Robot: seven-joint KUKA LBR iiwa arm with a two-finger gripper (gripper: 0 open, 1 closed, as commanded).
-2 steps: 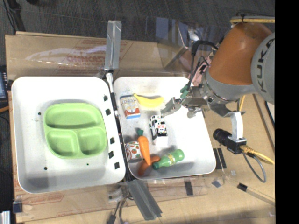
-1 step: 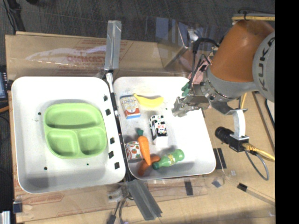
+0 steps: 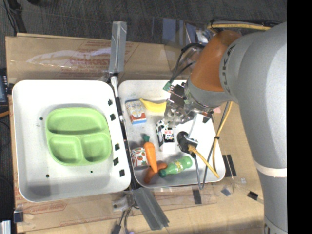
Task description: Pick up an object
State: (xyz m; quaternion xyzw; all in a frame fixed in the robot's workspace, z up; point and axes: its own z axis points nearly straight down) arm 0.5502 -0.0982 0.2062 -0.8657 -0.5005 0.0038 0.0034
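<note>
the fingers (image 3: pixel 168 126) reach down into the right bin (image 3: pixel 214 172), over a small black-and-white toy (image 3: pixel 166 132); i cannot tell their opening or hold. a carrot (image 3: pixel 150 156) lies at 7 o'clock of them.

Faint reddish print runs across the cardboard sheet (image 3: pixel 73 57) at the upper left of the frame, too blurred to read.

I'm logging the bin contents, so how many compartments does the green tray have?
3. The green tray in the left bin has one long compartment across its top and two smaller ones side by side below.
</note>
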